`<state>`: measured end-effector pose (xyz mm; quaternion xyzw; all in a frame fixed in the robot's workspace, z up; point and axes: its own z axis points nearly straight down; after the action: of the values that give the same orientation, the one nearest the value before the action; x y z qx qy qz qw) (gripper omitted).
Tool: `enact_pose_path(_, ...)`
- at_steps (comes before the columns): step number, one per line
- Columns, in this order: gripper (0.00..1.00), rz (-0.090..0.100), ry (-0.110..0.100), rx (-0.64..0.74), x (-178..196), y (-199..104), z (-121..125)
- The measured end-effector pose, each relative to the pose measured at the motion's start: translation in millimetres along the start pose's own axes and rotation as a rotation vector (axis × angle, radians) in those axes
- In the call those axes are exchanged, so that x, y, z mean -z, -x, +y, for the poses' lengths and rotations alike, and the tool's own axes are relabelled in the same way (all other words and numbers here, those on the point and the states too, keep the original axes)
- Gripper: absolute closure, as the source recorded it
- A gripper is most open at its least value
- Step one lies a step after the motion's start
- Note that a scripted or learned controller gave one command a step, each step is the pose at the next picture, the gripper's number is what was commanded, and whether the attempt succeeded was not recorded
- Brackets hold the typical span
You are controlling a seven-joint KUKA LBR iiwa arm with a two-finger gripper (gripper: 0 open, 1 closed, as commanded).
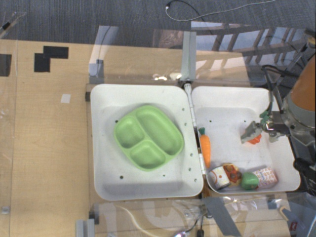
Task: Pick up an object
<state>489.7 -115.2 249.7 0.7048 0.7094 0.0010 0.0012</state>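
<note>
My gripper (253, 133) reaches in from the right over the middle of the right bin (222, 102). A small orange-red object (255, 140) shows just under its tip, partly hidden by it; whether it is gripped I cannot tell. An orange carrot (205, 150) lies along the bin's left wall. Near the front wall sit a small can (220, 177), a red and yellow item (232, 172), a green round object (249, 180) and a pale printed packet (266, 176).
The left bin (106, 181) holds a green divided plate (148, 137) in its middle. A metal divider rail (193, 132) separates the two bins. The arm's grey body and cables (296, 112) crowd the right bin's right side.
</note>
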Motion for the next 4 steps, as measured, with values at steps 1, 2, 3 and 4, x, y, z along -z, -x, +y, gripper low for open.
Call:
enact_pose_path(1, 0.0, 0.0, -0.001, 0.059, -75.8, 78.1, 45.0)
enact_pose_path(2, 0.0, -0.003, 0.008, 0.147, -159.6, 91.2, 74.5)
enact_pose_path(3, 0.0, -0.003, 0.008, 0.147, -159.5, 91.1, 74.5)
enact_pose_path(4, 0.0, 0.0, 0.0, -0.045, -155.4, 90.2, 9.4)
